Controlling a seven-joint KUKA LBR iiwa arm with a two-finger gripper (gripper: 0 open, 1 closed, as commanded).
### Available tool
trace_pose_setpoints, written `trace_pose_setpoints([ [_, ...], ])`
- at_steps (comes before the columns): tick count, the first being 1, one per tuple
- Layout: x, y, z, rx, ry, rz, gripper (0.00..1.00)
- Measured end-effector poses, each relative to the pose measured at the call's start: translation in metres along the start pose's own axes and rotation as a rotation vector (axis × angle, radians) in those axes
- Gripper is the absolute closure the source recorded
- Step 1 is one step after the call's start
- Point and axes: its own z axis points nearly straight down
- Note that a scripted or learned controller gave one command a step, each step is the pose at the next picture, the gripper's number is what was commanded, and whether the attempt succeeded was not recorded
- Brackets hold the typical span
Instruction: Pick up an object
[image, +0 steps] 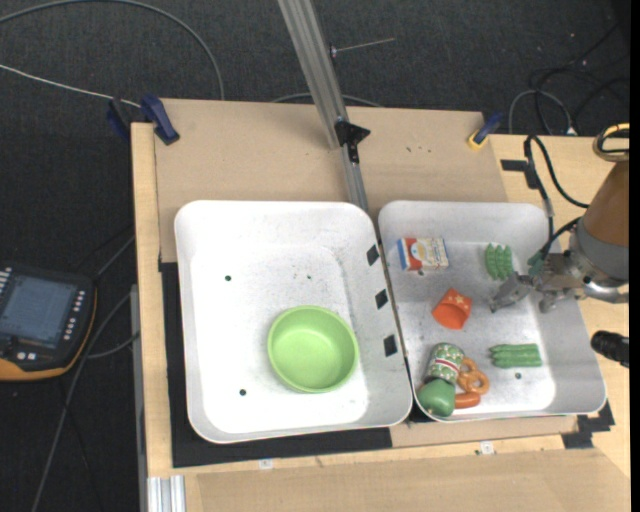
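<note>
My gripper (512, 292) hangs low over the right bin (560, 390), near its right wall, with the arm coming in from the right. A ridged green piece (498, 261) lies just behind it, and a green pod (515, 354) lies in front of it. An orange cup (452, 308) lies tipped over to its left. A small white carton with red and blue print (421, 253) sits at the back. In the front left corner, a green patterned mug (440, 378) lies against an orange ring-shaped toy (471, 383).
A light green bowl (312, 347) sits in the left bin (210, 300). A metal pole (320, 70) slants down to the gap between the bins. Cables trail at the right by the arm. A handheld pendant (40, 320) lies off the bench at left.
</note>
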Motion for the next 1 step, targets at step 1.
trace_pose_setpoints([
  [1, -0.0001, 0.0016, -0.0137, -0.006, -0.001, -0.001, 1.00],
])
